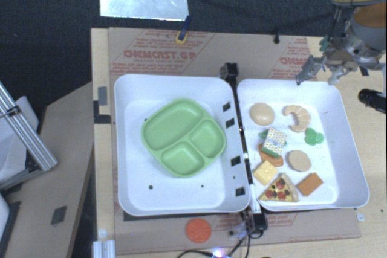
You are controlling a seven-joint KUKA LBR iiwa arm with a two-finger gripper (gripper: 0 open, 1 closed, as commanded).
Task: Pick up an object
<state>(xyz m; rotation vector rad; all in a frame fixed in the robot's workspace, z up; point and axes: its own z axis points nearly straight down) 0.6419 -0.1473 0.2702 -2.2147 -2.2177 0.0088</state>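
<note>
The gripper (319,71) hangs over the far rim of the right bin (351,148), its fingers spread and holding nothing, evidently poised to choose among the toy foods heaped there, such as the croissant (297,116), while the green plate (183,137) lies in the left bin (130,130).

Lab: robot bench (151,48), toy-food bins (338,99)
</note>
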